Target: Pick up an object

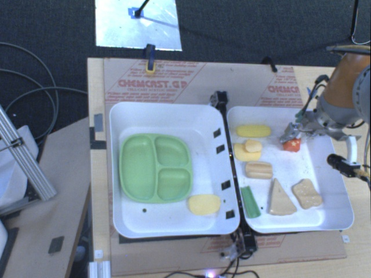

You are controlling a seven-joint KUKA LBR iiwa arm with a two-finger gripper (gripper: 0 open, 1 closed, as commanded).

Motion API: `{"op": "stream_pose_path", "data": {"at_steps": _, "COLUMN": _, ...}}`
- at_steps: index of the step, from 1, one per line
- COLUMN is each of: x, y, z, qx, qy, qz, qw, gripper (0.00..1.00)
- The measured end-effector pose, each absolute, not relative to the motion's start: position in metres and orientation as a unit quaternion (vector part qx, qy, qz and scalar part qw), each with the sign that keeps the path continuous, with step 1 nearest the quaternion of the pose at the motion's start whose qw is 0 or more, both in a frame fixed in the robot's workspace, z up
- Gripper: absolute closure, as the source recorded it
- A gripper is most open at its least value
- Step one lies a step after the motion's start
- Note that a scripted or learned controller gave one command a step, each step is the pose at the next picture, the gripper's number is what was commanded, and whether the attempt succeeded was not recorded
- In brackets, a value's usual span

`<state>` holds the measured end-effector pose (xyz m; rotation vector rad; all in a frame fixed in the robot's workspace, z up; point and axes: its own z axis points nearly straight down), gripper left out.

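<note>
Two white bins sit side by side on the worktop [191, 74], touching along a middle seam. Left bin [133, 116] holds a green divided plate [155, 168] lying flat at its left-centre, and a yellow oval piece [204, 204] just beside the plate's lower right corner, near the bin's front wall.

Right bin [339, 210] holds several toy foods: a yellow oblong [253, 131] at the back left, a paler yellow chunk [248, 149] just in front of it, a tan bun-like roll [258, 169] below that, a green stick [250, 201] along the left wall near the front, a tan wedge [280, 198] beside the stick, and a tan bread-like piece [306, 193] right of the wedge, apart from it. A small red-orange piece [292, 145] lies at the back centre-right of this bin.

Arm [351, 88] comes in from the right over the right bin's back corner. Jaws [291, 135] sit directly over the red-orange piece, tips at or touching its top. Released or clenched: cannot tell, the tips are too small and blurred. Red-orange piece looks to be resting on the bin floor.
</note>
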<state>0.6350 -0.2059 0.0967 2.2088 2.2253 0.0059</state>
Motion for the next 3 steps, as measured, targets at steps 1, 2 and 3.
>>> {"op": "stream_pose_path", "data": {"at_steps": 1, "x": 0.661, "y": -0.132, "z": 0.085, "qx": 0.703, "qy": 0.711, "qz": -0.0007, "qw": -0.002, "gripper": 1.00}}
{"op": "stream_pose_path", "data": {"at_steps": 2, "x": 0.642, "y": -0.070, "z": 0.191, "qx": 0.704, "qy": 0.710, "qz": 0.0033, "qw": 0.002, "gripper": 1.00}}
{"op": "stream_pose_path", "data": {"at_steps": 3, "x": 0.638, "y": 0.003, "z": 0.184, "qx": 0.703, "qy": 0.711, "qz": 0.0016, "qw": -0.001, "gripper": 1.00}}
